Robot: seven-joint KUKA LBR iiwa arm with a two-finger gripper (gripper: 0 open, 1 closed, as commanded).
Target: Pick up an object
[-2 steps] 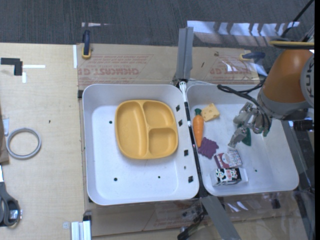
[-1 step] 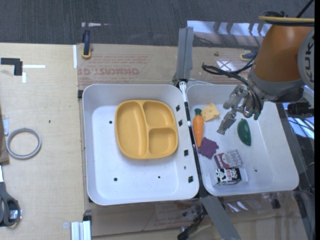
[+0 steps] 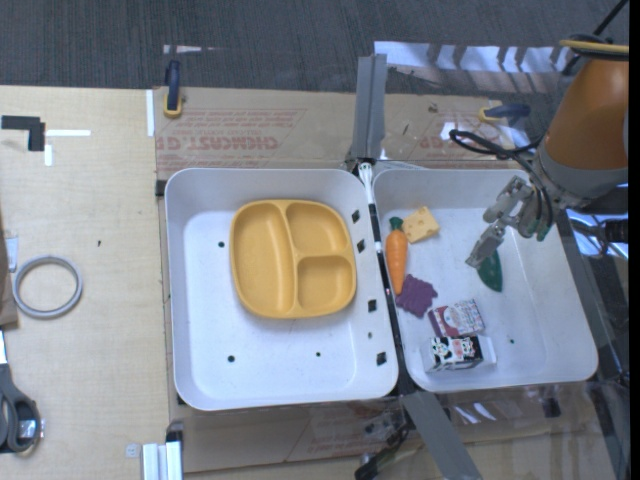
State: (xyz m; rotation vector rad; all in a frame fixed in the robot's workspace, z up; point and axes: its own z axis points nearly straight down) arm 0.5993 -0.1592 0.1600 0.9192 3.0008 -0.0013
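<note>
Arm enters from right, orange band above wrist, gripper [image 3: 487,251] low over right bin [image 3: 560,358], upper-right area. Jaw state: cannot tell. Dark green object [image 3: 491,272] just below gripper tip, on bin floor; touching or not, unclear. Rest of right bin: cheese wedge [image 3: 420,224] near top left, carrot [image 3: 397,254] beside divider, purple piece [image 3: 416,294] below carrot, two small cartons [image 3: 457,334] lower centre. Left bin [image 3: 200,368] holds yellow divided plate [image 3: 293,259]. Tape roll [image 3: 44,286] on bench, far left.
</note>
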